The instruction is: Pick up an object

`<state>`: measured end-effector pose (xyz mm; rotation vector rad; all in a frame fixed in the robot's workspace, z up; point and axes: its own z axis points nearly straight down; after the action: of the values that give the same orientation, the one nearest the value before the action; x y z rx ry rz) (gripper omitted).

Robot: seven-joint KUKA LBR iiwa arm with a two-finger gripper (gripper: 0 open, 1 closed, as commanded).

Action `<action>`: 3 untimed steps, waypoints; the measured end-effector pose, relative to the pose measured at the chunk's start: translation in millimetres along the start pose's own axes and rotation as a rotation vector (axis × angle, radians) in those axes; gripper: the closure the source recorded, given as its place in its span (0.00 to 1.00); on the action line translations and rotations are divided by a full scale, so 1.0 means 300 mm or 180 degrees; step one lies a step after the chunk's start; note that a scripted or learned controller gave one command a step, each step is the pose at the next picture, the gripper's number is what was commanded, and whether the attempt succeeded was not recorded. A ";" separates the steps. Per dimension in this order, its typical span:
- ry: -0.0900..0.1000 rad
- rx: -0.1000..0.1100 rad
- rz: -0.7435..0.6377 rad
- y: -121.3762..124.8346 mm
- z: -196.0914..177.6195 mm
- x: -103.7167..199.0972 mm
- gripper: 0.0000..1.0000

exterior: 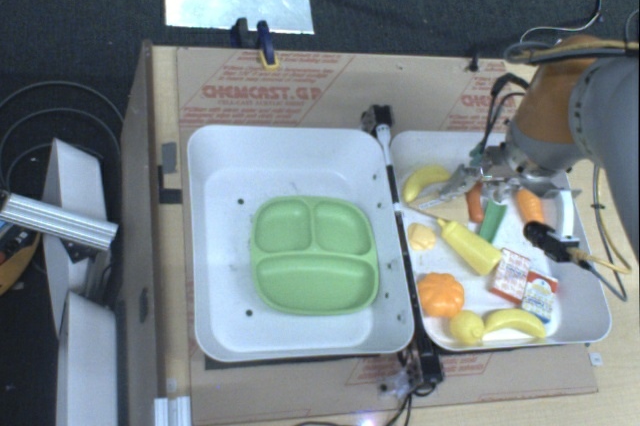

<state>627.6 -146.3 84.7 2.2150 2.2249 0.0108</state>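
Camera view shows two white bins side by side on the bench. The left bin [215,214] holds a green divided plate [315,254] near its centre. The right bin [590,314] holds the candidate objects.

Gripper position: the gripper [462,182] sits low over the far-left part of the right bin, reaching in from the arm's orange band [545,109]. Whether it is spread or pressed together cannot be told; the metal parts blur together at this angle. Nothing is visibly held.

Object positions in the right bin:
- Yellow banana piece [425,181], just beside the gripper, toward the far-left corner.
- Yellow bottle [468,245], near the bin's centre.
- Green item [491,220] and two orange carrot-like items [530,206], crowded just behind the bottle.
- Orange pumpkin [441,293], along the near-left wall.
- Lemon [466,326] and second banana [514,322], at the near edge.
- Red-and-white packet [522,278], right of centre.

Failure risks, as judged:
1. Clutter. The objects near the gripper lie close together; a closure could catch two or push one aside.
2. Curved, smooth shapes. The banana piece may squirt out if gripped off-centre.
3. Wall proximity. The bin's left wall may block one side of the gripper on descent.
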 end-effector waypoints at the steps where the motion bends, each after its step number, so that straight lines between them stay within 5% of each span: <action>1: -0.0025 -0.0042 0.0018 -0.111 -0.023 0.022 0.00; 2: -0.0010 -0.0022 0.0009 0.001 -0.020 -0.104 0.00; 3: 0.0002 -0.0052 0.0002 -0.093 -0.026 -0.131 0.00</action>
<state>599.8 -185.7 92.2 2.2079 2.2162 0.0297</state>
